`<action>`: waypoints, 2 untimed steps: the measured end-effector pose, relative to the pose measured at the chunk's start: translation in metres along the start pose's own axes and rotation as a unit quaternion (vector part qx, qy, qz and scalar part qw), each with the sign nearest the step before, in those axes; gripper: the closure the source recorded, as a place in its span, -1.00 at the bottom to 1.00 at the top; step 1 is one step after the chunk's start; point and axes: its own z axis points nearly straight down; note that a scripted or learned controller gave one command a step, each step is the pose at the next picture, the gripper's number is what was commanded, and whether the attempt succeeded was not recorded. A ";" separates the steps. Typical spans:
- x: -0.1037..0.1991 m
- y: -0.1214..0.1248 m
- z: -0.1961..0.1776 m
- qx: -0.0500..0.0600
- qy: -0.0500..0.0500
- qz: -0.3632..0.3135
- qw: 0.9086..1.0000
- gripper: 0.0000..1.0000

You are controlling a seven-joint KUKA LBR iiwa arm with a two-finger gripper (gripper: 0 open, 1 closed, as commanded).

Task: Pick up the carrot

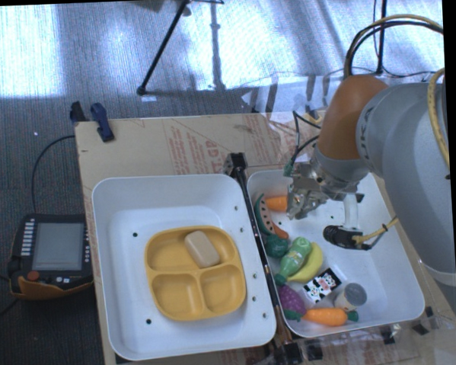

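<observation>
On the floor at far left lies a dark control pendant (52,253) with a grey screen and orange trim, its cable looping away. The counter (172,143) is a flat sheet of pale board printed with faint red lettering, with one blue clamp (101,120) at its far left corner. It carries two shallow white bins of smooth moulded plastic with rounded corners. The left bin (120,298) holds one yellow tray (195,273), glossy and divided into three compartments, with a single beige, rounded, soap-like block (202,249) lying in the large far compartment. The right bin (393,284) holds a cluster of toy foods along its left side: one watermelon slice (266,218) with an orange wedge (276,203) just beyond it, one dark green leafy piece (276,245), one light green bottle-like piece (295,255), one yellow banana (312,265), one purple grape bunch (290,298), one small card (322,286) with a black-and-white pattern, and one grey cylindrical can (353,294). The carrot (327,316), orange, tapered and smooth with a green top, lies on its side at the near edge of the right bin, just near of the card. The claw (300,205), of grey metal, hangs over the far left part of the right bin, well apart from the carrot; whether its fingers are apart or together cannot be told. The arm (397,138) is a smooth grey shell with one orange band.
</observation>
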 end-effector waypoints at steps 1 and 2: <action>0.000 0.000 0.000 0.000 0.000 0.000 1.000 -1.00; -0.013 0.001 0.023 -0.006 0.000 0.277 0.961 -1.00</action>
